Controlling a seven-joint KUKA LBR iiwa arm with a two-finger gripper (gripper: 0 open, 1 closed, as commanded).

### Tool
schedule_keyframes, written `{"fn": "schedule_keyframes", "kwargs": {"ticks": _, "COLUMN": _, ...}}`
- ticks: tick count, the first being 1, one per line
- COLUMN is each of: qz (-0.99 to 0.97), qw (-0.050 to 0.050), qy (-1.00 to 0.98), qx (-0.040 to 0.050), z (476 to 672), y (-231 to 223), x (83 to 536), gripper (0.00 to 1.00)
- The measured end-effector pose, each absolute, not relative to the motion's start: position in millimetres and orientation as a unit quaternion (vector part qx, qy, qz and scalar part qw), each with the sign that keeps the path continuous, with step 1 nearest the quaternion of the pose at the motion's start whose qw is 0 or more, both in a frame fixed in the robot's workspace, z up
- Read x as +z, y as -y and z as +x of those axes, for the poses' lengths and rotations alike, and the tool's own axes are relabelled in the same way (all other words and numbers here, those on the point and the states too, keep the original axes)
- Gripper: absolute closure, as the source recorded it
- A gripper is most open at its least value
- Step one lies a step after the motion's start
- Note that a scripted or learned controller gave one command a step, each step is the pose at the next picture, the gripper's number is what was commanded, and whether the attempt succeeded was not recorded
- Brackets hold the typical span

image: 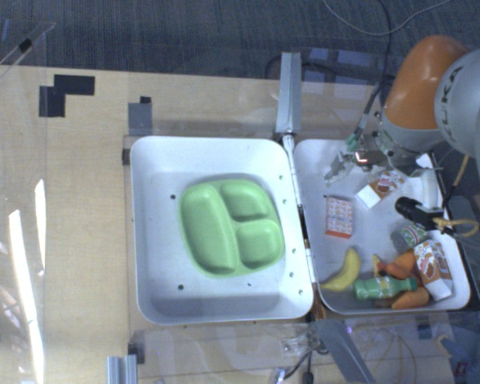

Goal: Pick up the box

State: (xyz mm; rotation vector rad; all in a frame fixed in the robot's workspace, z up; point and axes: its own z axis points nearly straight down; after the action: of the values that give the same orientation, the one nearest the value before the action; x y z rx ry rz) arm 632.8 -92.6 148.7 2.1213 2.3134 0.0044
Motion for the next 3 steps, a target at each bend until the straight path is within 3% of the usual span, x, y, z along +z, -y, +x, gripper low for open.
{"fn": "schedule_keyframes", "kwargs": {"ticks": 1, "qz": 0.697, "qw": 0.004, "qy": -0.717, "qx": 0.004, "z": 581.4, "y": 86, "x": 89, "gripper": 0.0}}
{"fn": "schedule_keyframes", "kwargs": {"ticks": 2, "qz": 0.697, "qw": 0.005, "qy": -0.717, "qx": 0.0069, "z": 583.8, "y": 85, "x": 101, "gripper": 1.0}}
{"fn": "schedule_keyframes", "kwargs": {"ticks": 3, "qz": 0.702, "qw": 0.003, "qy": -0.713, "qx": 0.0029, "z": 670.5, "y": 43, "x": 206, "gripper": 1.0}}
